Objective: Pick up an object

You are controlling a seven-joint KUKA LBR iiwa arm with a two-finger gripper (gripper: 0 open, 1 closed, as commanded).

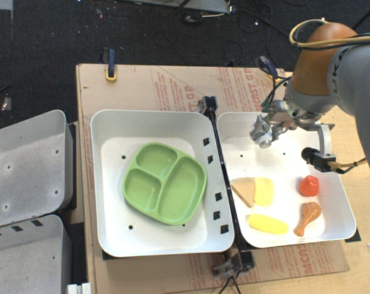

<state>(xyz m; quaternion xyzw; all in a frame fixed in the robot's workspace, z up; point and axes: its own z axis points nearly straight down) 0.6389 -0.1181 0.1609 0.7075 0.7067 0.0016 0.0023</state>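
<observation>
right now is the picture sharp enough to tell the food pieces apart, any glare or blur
Camera view: evenly lit and sharp over both bins; the red piece, drumstick and yellow piece read clearly; soft shadows under them, mild sheen on the green plate; the claw looks slightly soft, its fingers hard to make out.

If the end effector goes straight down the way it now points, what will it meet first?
Most likely the bare white floor of the right bin. The end effector hangs over the bin's upper left part, apart from the toy foods nearer the front, such as the yellow piece. Its height is hard to judge from this slanted view.
</observation>
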